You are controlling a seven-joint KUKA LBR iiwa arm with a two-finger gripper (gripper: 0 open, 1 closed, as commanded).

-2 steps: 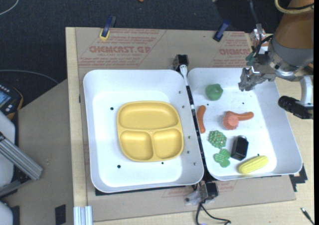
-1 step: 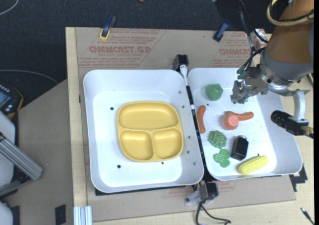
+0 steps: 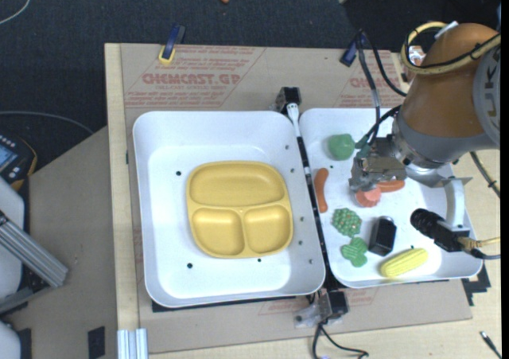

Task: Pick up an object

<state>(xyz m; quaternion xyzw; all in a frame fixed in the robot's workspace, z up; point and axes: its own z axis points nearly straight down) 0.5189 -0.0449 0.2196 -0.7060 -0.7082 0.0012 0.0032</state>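
My gripper (image 3: 368, 182) hangs low over the middle of the right bin (image 3: 457, 270), right above a red-orange piece (image 3: 370, 197) that pokes out beneath it. Around it lie a green round piece (image 3: 341, 146), an orange sausage (image 3: 320, 189), a bumpy green broccoli (image 3: 346, 220), a small green piece (image 3: 355, 251), a black block (image 3: 382, 236) and a yellow corn cob (image 3: 404, 263). The gripper's body hides whether it touches the red-orange piece.
The left bin (image 3: 159, 270) holds a yellow divided plate (image 3: 238, 208). A ridge between the bins runs just left of the sausage. The arm covers the right bin's far right part.
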